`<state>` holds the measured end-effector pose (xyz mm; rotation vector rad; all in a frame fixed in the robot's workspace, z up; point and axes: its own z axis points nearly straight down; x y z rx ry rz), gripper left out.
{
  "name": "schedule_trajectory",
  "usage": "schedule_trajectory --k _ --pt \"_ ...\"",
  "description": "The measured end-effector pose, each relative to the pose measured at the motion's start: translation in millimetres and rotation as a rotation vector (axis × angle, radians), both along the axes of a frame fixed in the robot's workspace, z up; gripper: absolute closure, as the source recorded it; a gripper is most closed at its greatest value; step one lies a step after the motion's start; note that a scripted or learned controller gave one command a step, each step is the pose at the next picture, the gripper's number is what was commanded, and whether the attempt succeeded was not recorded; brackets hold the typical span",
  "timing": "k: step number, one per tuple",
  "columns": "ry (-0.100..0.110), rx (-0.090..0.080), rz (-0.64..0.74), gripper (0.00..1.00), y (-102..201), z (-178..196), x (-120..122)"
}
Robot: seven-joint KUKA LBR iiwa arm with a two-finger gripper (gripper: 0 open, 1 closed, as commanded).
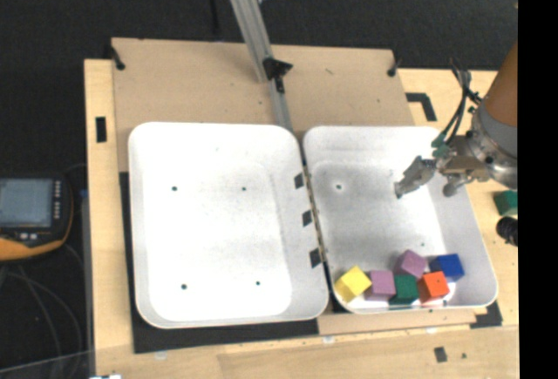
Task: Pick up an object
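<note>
Arm comes in from the right side, grey body w/ orange band just visible at the frame edge, wrist angled down and toward the left. Gripper (425,179) hangs over the upper-right part of the right bin (366,146), roughly mid-height of that bin, well apart from the blocks. Fingers point left/downward at a slant; one finger (410,179) sticks out clearly toward bin centre, second one behind it nr the wrist block. Nothing seen betw. the fingers. Whether jaws are spread or pressed together: can't tell from this angle, too small and foreshortened. Cables loop up off the wrist toward the arm.

Task things: cluster of small blocks packed along the front edge of the right bin, toward its front-right corner. L to R: yellow block (354,282), tilted, nearest the bin divider; purple block (383,283) touching it; green block (405,288) beside that; orange block (434,286) next; second purple block (411,263) sits just behind green/orange; blue block (447,266) behind the orange one, nearest the right wall. All close together, several touching.

Left bin (214,220) sits alongside, touching the right bin at the middle seam. Both rest on a tan bench (340,72). Metal pole (248,11) slants up from the back edge of the bench.
</note>
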<state>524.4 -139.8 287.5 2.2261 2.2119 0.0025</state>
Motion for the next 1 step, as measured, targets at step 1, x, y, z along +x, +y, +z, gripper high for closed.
schedule_trajectory --k 1 --pt "-0.005 -0.002 -0.002 1.0 -1.3 11.1 0.9"
